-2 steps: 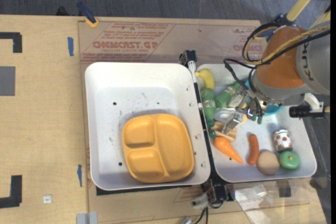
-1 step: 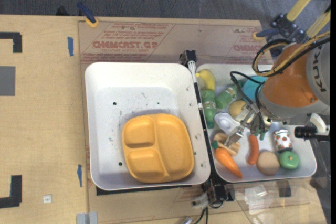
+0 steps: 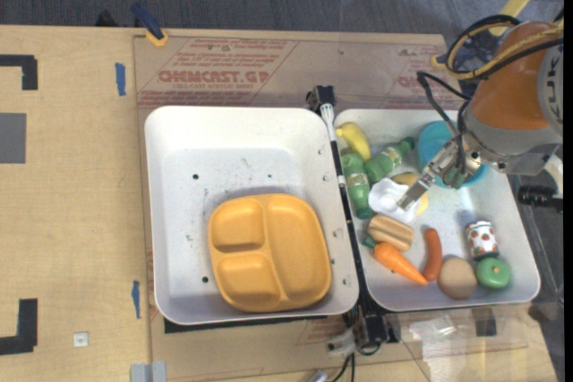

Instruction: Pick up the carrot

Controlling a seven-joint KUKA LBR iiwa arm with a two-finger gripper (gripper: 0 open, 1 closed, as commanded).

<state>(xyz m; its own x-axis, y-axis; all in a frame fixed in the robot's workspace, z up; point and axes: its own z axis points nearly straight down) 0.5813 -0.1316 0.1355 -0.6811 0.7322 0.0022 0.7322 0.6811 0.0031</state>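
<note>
**Carrot not yet lifted**

The carrot lies at the near edge of the right bin, beside a bun and a sausage — untouched. The gripper hovers above a white object, well short of it; reach, grasp and lift all remain. Its fingers blur against the clutter — spread or pressed together, I cannot tell.

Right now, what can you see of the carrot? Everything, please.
The small orange toy carrot, plastic by its look, lies flat on the floor of the right white bin, near the front edge. It tapers to a point aimed toward the front right, its thick end toward the left. A tan bread-like roll lies against its thick end, and a red-orange sausage piece sits close beside its tip. The claw is above and apart from it.
</note>
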